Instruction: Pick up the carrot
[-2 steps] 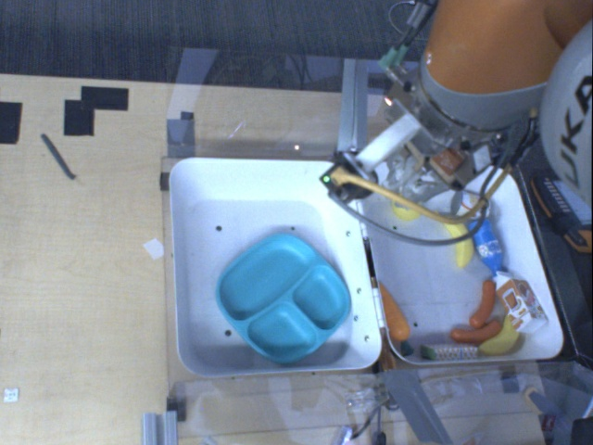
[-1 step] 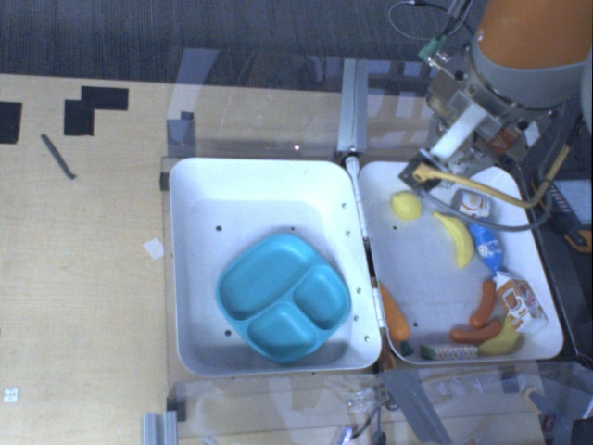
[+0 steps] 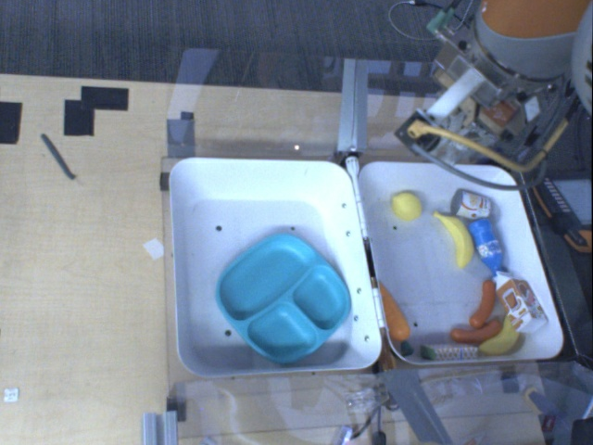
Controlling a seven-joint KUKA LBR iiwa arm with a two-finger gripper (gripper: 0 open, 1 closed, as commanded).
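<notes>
Carrot [image 3: 395, 315] half-hidden behind bin wall [image 3: 369, 248]

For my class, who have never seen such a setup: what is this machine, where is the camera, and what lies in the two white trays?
One camera looks down at a slant on a wooden bench. The grey and orange machine at the upper right is a robot arm. Its hand is hard to make out among the cables there, so whether it holds anything cannot be told. The left bin holds a blue divided plate. The right bin holds toy food: a lemon, a banana, a blue bottle and the carrot, which lies against the bin's left wall, untouched.
</notes>
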